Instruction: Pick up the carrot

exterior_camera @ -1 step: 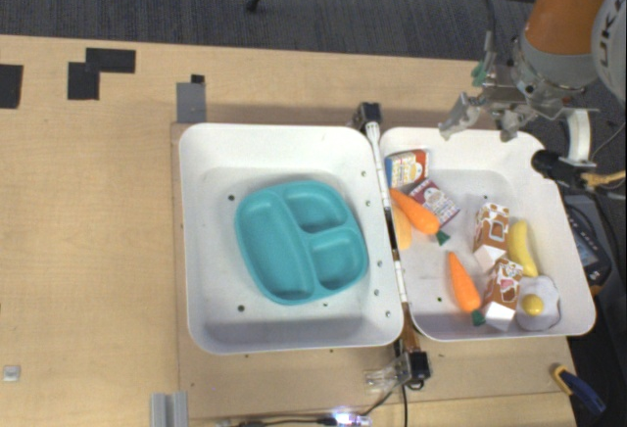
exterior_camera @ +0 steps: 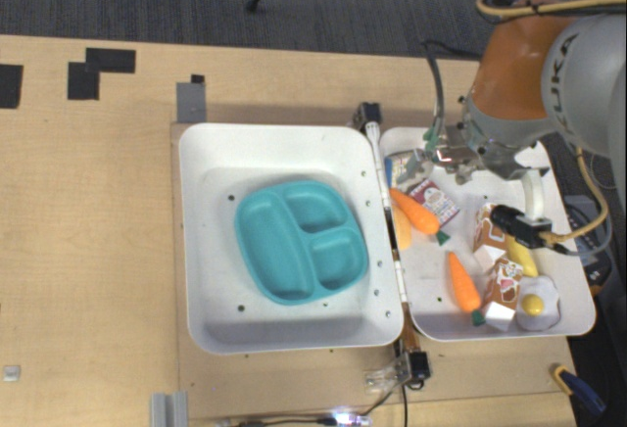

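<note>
Carrot A [exterior_camera: 415, 212]: lying at the left side of the right bin [exterior_camera: 423, 315], near the wall shared with the left bin, stem end pointing lower right, tip upper left; its lower-right end is lying against a printed packet [exterior_camera: 434, 201].
Carrot B [exterior_camera: 463, 284]: lying lower in the same bin, near its middle, green stem end pointing down, close to a white block [exterior_camera: 499, 313].
Gripper [exterior_camera: 443, 155]: hanging over the upper part of the right bin, above and right of carrot A, not touching either carrot.
Fingers: too blurred under the wrist; cannot tell apart or together.
Handling (judgement): both are looking like toy plastic carrots, so probably light, stiff, smooth and a bit slippery; tapered body likely to be squirting out of a pinch near the tip.
Grasp site (judgement): across the thick middle, jaws crossing the long axis; carrot B is sitting freer of clutter.
Left bin [exterior_camera: 201, 249]: holding a teal divided tray [exterior_camera: 299, 241].
</note>
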Controlling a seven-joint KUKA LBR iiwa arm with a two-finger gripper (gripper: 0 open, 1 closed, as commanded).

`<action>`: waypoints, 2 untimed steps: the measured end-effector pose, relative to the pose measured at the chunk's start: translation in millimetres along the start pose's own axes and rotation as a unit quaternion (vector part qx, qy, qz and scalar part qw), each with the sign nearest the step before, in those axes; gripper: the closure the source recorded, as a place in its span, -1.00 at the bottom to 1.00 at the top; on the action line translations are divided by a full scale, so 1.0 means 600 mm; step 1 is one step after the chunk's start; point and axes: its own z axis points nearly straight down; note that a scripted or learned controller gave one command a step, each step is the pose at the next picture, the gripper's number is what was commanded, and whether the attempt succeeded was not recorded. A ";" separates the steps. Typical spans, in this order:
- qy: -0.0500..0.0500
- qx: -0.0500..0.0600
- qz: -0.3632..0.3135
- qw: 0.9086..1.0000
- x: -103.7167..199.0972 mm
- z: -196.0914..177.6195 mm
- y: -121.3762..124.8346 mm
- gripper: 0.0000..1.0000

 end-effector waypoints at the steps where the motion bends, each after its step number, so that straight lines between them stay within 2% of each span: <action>1: 0.000 -0.001 0.051 0.999 0.061 -0.002 -0.091 -1.00; 2: -0.002 0.001 0.086 0.996 -0.066 0.093 -0.071 -1.00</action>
